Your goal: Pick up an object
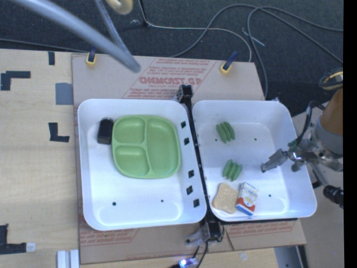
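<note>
Now I see my gripper (274,162) over the right bin (279,114), near its right wall; how far it is open I cannot tell. Nothing is between it. The nearest object, a green toy (232,169), lies apart to its left.

- The gripper (270,164) hangs over the right bin (279,113), near its right wall.
- Left of the fingers (272,162) lies a bean bunch (232,170); another bean bunch (225,131) lies farther left and behind.
- Left and in front of the fingers, a small carton (246,198) touches a slice of bread (225,197).
- Well left, the left bin (89,166) holds a divided plate (146,147), with a small block (105,131) at its left edge.
</note>
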`<control>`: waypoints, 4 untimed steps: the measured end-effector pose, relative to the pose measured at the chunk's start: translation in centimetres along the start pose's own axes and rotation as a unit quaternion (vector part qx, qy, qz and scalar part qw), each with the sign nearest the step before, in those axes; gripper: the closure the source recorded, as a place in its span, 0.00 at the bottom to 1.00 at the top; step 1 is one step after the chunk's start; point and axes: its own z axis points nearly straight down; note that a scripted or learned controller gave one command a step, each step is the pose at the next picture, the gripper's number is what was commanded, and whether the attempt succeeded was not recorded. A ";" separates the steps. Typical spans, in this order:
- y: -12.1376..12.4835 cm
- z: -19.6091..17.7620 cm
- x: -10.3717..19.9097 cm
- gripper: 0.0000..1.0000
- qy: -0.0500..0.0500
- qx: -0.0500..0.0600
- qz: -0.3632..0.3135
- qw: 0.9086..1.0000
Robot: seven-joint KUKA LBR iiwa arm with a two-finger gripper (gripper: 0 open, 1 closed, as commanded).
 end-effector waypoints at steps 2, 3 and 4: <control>-0.3 9.5 0.7 0.00 -0.002 -0.004 0.000 1.000; -0.2 8.1 0.6 1.00 -0.003 -0.005 0.000 1.000; 0.9 2.7 0.4 1.00 -0.002 -0.006 -0.001 1.000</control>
